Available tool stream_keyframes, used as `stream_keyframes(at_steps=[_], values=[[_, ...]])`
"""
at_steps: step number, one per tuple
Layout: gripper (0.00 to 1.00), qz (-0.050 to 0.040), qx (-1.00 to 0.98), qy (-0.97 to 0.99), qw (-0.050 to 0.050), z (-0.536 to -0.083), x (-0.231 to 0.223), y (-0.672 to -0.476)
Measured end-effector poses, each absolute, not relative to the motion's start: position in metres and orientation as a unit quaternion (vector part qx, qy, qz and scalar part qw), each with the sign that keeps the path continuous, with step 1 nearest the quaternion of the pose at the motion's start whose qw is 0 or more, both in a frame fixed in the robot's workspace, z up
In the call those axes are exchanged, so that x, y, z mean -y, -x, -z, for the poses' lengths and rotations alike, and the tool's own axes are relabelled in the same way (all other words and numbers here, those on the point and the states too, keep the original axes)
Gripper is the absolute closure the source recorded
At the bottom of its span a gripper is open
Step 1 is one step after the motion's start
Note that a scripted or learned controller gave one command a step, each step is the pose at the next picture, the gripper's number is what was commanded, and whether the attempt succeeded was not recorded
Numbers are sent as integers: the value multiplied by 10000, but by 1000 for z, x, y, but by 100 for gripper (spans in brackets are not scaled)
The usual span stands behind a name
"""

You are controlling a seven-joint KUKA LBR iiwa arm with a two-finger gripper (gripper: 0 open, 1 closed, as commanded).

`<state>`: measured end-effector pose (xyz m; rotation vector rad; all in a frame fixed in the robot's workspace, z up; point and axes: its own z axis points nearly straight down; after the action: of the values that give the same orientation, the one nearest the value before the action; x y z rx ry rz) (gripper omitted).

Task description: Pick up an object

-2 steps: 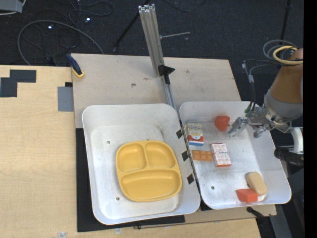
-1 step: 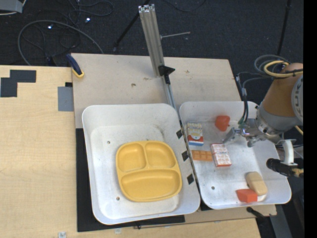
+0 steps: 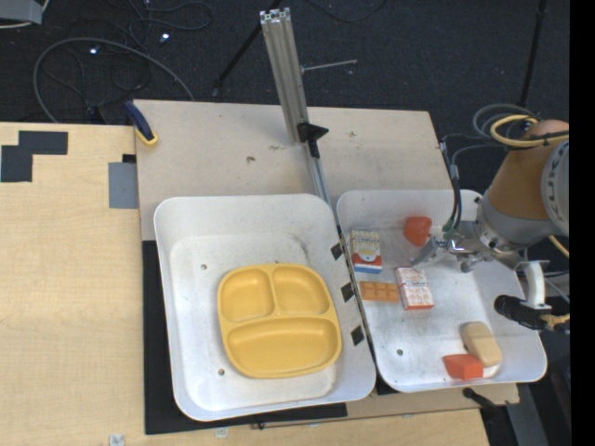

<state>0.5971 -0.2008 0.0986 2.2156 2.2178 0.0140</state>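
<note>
Counter (image 3: pixel 372 147) with two white bins | left bin (image 3: pixel 186 249): yellow divided tray (image 3: pixel 277 320) | right bin (image 3: pixel 521 365): small cartons, orange pieces, tan block (image 3: pixel 482 342) | claw (image 3: pixel 437 247) just right of the orange cup (image 3: pixel 417 229), over the right bin; whether clenched or released, cannot tell

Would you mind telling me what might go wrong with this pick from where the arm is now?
1. The end effector sits low among the orange cup and the small box, so it may nudge them rather than grasp one.
2. The small box, wafer and carton lie close together; closing there could catch two or push one aside.
3. The tan block and red piece sit near the bin rim, leaving little approach room.
</note>
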Motion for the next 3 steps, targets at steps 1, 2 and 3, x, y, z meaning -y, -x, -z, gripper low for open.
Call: stream_keyframes(at_steps=[1,2,3], values=[[100,-84,-7078,-7063,77,-112,200,-600],[100,-5,-7077,-7065,14,-164,202,-611],[100,-8,-7081,-7061,14,-216,193,-609]])
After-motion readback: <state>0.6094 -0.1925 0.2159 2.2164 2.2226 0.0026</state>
